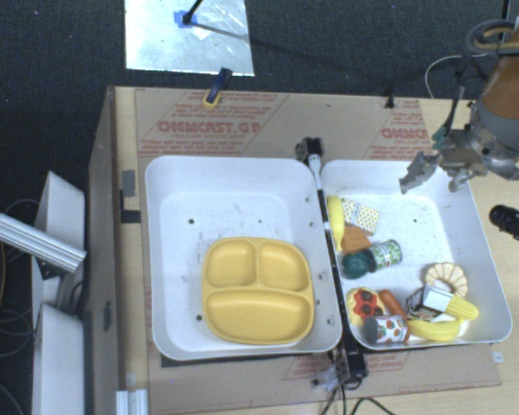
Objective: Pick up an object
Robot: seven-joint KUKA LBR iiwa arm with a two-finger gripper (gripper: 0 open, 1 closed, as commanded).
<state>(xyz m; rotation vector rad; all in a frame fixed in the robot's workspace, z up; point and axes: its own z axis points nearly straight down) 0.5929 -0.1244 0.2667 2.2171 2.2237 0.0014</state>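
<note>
The left bin [169,232] holds a yellow divided plate [258,290] lying flat toward its near side, with two small compartments at the back and one long one at the front; the white floor behind it shows a scatter of dark specks. A black divider [323,232] runs along the seam where the two bins meet, topped by a small black clamp [310,150].

The right bin [467,249] carries all the loose items, crowded along its left wall and near corner. A yellow banana-like piece [335,218] lies against the left wall, and just beside it sits a patterned packet [361,214] with an orange wedge [355,237] touching its near edge. Below them a green bottle [371,258] lies on its side. In the near corner, packed together, are a red-and-orange toy [364,302], a small can [386,328], a carrot [392,303], a beige ring [445,276], a white block [435,300] and a yellow corn-like piece [445,318].

The gripper [438,170] hangs above the far right corner of the right bin, well apart from the cluster, with nothing between its fingers. Its two grey fingers are spread moderately, one [414,176] toward the bin's middle, the other nearer the wrist. The arm's orange band [510,93] sits above it at the right edge
</note>
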